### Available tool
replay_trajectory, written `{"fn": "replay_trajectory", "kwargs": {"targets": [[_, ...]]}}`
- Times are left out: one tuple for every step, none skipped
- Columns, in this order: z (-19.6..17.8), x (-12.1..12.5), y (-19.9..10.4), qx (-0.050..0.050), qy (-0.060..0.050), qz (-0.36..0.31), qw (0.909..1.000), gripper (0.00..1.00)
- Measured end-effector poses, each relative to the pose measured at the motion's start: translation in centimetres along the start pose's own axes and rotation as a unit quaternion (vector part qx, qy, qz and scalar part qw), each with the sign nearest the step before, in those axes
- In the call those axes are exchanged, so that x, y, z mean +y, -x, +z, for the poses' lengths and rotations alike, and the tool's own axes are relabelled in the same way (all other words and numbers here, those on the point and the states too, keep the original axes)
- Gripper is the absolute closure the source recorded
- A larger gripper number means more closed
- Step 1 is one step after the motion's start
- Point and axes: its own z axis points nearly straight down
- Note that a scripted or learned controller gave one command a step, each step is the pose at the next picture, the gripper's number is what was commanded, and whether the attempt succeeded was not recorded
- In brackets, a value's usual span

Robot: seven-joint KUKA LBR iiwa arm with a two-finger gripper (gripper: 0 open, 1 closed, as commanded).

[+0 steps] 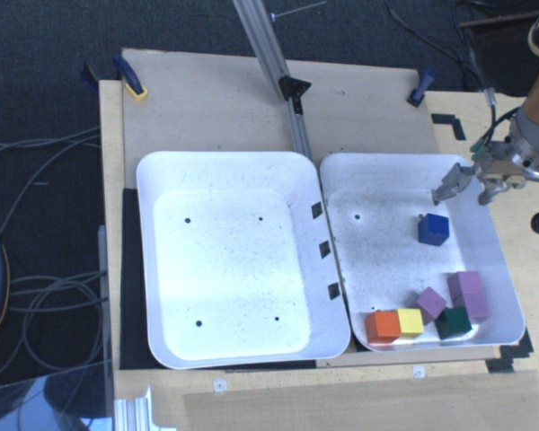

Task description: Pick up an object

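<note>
Overhead, open gripper (468,187) holding nothing hovers at the right bin's (377,187) two o'clock, blue cube (433,229) just beside at seven

Both bins are white with fine dark speckles and a few black dots: the left bin (225,259) and the right bin (377,241). In the right bin, a blue block (434,229) sits near its middle. Along its near edge lie an orange block (384,325), a yellow block (410,321), a dark green block (453,321) and two purple blocks (431,301) (470,293). The counter (216,97) is tan, with blue clamps (130,74) at its far corners.
</note>
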Motion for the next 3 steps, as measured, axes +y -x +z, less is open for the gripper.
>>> {"fn": "replay_trajectory", "kwargs": {"targets": [[0.0, 0.0, 0.0, 0.000, 0.000, 0.000, 1.0000, 0.00], [6.3, 0.1, 0.3, 0.001, -0.002, 0.001, 1.0000, 0.00], [11.0, 0.0, 0.2, 0.000, -0.002, 0.000, 1.0000, 0.00]]}}
